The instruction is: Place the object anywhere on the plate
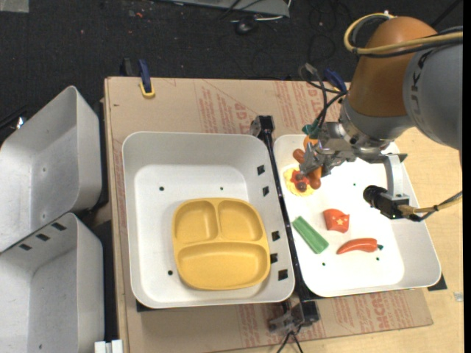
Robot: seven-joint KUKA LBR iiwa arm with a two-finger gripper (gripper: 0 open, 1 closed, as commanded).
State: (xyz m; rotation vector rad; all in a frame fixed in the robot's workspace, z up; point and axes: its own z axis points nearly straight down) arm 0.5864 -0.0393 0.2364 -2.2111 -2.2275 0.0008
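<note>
- The grey arm (412,79) leans in from the right, its orange band bulging above the wrist, angled down over the far corner of the right-hand bin (412,267), presumably because that is where the pickings lie
- Two shallow white bins sit side by side on the bench; the left bin (147,160) looks smooth, hard plastic with rounded corners, and seems set apart as the drop-off side
- The plate (221,243) rests flat in the middle of the left bin, a matte yellow tray with rounded corners and three moulded compartments (two small at the back, one wide at the front), nothing on it yet
- The gripper (312,169) hangs low over a cluster of small orange and yellow toy food (303,181) near the right bin's inner wall; I cannot tell how its tips are set, nor whether anything is caught in them
- Loose on the right bin's floor: a flat green stick (310,234), a stubby red piece (336,220) and a curved red chili (358,246), all glossy and toy-like, well apart from the plate
</note>
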